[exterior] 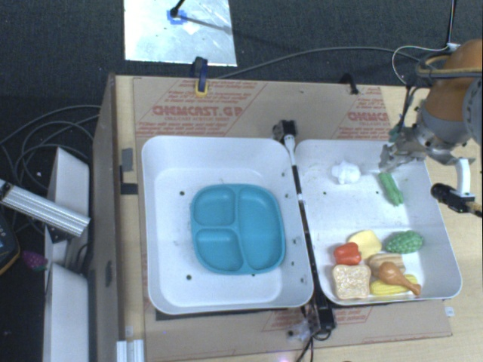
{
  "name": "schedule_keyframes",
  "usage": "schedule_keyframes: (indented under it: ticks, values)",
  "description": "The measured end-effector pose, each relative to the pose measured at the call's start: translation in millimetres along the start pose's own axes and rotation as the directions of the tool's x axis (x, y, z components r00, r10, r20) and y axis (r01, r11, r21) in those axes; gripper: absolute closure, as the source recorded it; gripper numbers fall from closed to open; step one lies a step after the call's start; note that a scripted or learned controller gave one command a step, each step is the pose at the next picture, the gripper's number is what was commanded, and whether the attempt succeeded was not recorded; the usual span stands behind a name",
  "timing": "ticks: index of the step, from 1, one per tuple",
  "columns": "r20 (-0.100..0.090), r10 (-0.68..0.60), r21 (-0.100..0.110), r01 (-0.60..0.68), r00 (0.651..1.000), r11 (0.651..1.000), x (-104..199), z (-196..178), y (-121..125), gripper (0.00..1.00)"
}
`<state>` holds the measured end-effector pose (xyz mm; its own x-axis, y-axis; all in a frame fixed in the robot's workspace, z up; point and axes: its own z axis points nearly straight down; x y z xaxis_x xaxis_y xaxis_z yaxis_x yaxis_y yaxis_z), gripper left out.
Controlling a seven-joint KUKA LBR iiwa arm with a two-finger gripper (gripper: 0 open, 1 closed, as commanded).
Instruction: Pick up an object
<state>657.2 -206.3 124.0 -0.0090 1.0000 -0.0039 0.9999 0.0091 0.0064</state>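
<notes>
Near edge of the right bin (445,266) holds a packed cluster: cracker-like square (352,280), red piece (347,253), yellow piece (365,241), drumstick (394,273), bumpy green piece (403,241), all touching or nearly so, so a poor first target. Left bin (162,202) carries only a blue divided plate (237,227). Farther back in the right bin, a green bean-like piece (391,188) lies alone on bare bin floor, long axis running from far-left to near-right at a slight slant. A crumpled white object (346,173) sits to its left, apart from it. The gripper (395,154) is just beyond the bean's far end, close above it. The fingers look blurred and small here; can't tell how far open they are, and nothing is visibly held. My read: the bean is the likely pick, sitting just camera-ward of the fingers. They'd need to close across its short axis, so the descent should shift slightly toward the near side to hit mid-length instead of the tip.
</notes>
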Motion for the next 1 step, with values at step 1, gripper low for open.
schedule_keyframes:
  ticks: [1]
  values:
    - [-0.002, 0.004, 0.001, -0.004, 1.0, 1.0, -0.6, -64.3, 6.1, 1.0]
